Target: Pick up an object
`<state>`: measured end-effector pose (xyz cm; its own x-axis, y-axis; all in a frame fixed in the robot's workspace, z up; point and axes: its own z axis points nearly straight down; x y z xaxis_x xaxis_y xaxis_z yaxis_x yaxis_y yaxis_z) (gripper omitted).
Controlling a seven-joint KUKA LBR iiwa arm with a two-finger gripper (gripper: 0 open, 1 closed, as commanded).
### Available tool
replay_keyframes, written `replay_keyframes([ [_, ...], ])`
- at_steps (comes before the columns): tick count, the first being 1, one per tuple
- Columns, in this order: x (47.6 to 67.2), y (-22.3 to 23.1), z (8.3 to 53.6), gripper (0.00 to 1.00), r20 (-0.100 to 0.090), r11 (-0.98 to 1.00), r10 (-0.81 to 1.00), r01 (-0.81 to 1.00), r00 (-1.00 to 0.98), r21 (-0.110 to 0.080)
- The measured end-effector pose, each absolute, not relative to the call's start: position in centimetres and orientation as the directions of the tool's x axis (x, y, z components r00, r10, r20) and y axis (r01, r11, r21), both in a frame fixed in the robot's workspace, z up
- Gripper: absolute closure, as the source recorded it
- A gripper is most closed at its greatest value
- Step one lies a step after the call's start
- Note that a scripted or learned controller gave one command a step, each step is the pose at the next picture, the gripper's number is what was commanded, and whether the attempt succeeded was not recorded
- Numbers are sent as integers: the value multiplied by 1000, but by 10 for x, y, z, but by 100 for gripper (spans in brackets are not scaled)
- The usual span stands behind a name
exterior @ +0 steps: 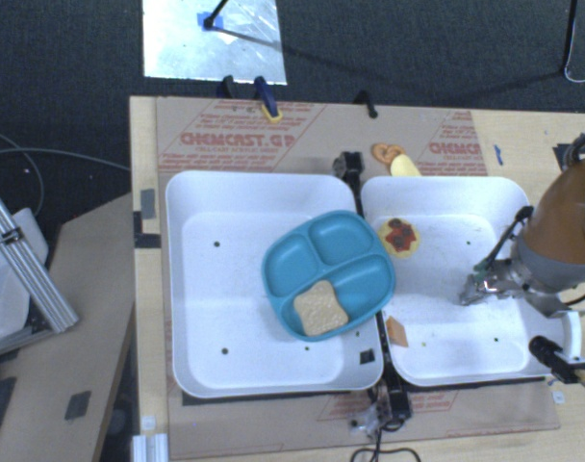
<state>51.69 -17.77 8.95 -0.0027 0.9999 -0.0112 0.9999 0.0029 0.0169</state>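
Plastic-looking toy pizza slice [399, 237], upper left of the right bin [446, 359], seems light and stiff; pinch its edges. Gripper [473, 289] fingers: cannot tell.

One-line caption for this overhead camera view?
End effector low over the right bin, near a toy pizza; blue divided plate with bread slice straddles both bins.

The arm [562, 234] consists of a rounded grey housing with a broad orange band above the wrist. A thin dark cable or rod runs along the wrist section. The tool [477, 287] is a small metallic grey assembly of compact, angular parts with a small greenish mark. Finger detail is too small to resolve.
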Motion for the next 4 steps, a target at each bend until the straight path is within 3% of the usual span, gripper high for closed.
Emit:
replay_keyframes([
  [1,501,-157,90,100,-11,2,1000,1000,-2,21],
  [2,548,-207,88,100,0,5,1000,1000,-5,9],
  [3,616,-206,87,100,-4,8,1000,1000,-8,11],
  [4,523,-208,90,100,-5,-2,1000,1000,2,15],
])
